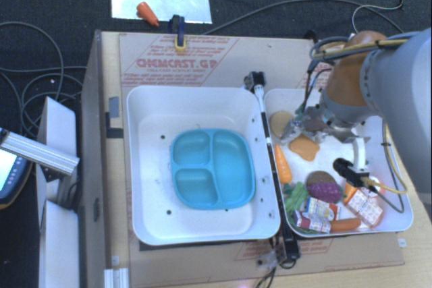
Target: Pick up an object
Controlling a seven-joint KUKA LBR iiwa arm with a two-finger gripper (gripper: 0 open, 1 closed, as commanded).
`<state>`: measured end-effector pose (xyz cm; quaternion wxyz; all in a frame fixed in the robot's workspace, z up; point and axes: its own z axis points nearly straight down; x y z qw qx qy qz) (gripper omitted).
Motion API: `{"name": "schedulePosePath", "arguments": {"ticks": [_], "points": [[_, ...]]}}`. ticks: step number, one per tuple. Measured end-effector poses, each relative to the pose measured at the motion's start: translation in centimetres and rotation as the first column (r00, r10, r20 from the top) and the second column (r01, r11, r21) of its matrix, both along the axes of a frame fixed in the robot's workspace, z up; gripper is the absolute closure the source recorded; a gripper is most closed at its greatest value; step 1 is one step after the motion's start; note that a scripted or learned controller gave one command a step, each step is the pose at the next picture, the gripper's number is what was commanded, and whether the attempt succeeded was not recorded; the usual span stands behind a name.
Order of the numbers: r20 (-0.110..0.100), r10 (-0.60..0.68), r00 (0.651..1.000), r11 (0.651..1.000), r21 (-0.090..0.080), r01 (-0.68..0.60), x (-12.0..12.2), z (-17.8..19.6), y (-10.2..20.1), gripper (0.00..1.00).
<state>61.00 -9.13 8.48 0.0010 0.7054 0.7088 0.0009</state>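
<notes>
Your gripper [302,123] sits low in the right bin [398,219], metal tip blurred against a tan round piece [279,122]; whether it grips, you can't tell. Just below lies a flat orange wedge [304,148], then a slim carrot [282,164], a purple lump [324,191] and crinkly packets [363,204]. Your left bin [145,145] holds a glossy blue divided tray [211,168].

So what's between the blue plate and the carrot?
In the camera view, the two bins' touching white walls stand between the blue plate and the carrot.
</notes>
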Motion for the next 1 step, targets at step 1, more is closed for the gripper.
{"name": "schedulePosePath", "arguments": {"ticks": [1], "points": [[0.000, -0.003, 1.000, 1.000, -0.001, 0.003, -1.60, 0.02, 0.81, 0.00]]}}
